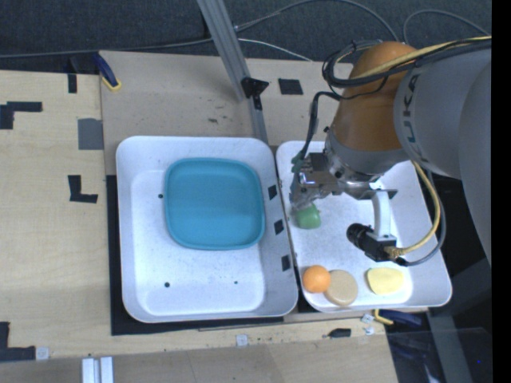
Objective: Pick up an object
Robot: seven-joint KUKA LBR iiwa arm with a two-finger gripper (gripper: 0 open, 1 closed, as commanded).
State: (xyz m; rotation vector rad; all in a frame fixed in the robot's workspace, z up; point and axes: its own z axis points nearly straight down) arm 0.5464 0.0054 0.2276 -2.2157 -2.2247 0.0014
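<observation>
A small green object [307, 216] lies near the left wall of the right bin [423, 206]. My gripper [304, 196] hangs directly over it, its fingers reaching down to the object's top; the arm's wrist covers much of the bin's upper half. Along the bin's near edge sit an orange ball [317, 278], a tan round piece [342, 287] and a yellow piece [385, 280].
The left bin [140, 238] holds a blue square plate [214, 203]. A grey pole [231, 54] slants down to the gap between the bins. Black cable and a connector [369, 242] hang off the wrist over the right bin.
</observation>
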